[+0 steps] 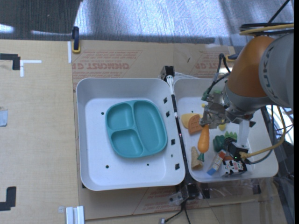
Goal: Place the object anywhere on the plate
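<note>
The gripper [209, 120], at centre right of the frame over the right white bin [261, 169], is clamped on the top of an orange plastic carrot [203, 141]. The teal three-compartment plate [136, 129] lies in the left white bin [88, 139], well apart.

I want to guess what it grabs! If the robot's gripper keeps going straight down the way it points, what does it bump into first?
Probably the orange carrot, which lies right under the gripper in the right bin. Depth is hard to judge from above.
</note>
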`<state>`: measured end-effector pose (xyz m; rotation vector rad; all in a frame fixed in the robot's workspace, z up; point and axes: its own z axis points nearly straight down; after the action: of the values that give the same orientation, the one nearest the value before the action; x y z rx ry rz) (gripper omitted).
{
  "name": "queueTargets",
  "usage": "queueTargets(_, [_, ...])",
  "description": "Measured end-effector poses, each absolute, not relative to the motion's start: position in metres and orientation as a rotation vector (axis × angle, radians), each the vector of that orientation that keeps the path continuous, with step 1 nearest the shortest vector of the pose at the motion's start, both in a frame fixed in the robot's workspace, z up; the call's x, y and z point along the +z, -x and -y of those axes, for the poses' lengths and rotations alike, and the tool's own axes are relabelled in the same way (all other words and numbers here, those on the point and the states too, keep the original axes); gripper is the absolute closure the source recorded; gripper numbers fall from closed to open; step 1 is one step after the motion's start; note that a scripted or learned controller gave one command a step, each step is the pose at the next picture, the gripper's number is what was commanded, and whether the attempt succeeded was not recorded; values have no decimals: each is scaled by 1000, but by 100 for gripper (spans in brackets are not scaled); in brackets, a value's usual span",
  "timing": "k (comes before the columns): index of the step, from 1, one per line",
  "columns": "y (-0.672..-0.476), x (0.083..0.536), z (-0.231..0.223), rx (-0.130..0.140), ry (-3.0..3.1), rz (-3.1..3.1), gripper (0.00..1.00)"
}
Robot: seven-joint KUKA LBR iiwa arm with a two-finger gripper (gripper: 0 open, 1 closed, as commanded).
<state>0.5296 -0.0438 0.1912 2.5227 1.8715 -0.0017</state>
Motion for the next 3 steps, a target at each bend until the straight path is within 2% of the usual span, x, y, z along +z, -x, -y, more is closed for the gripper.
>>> queueTargets(1, [-538,201,-41,-5,-2463,-1951,100])
queueTargets(2, [-538,201,-41,-5,-2462,-1951,0])
queueTargets(3, [-539,209,-40,-9,-2457,-1955,100])
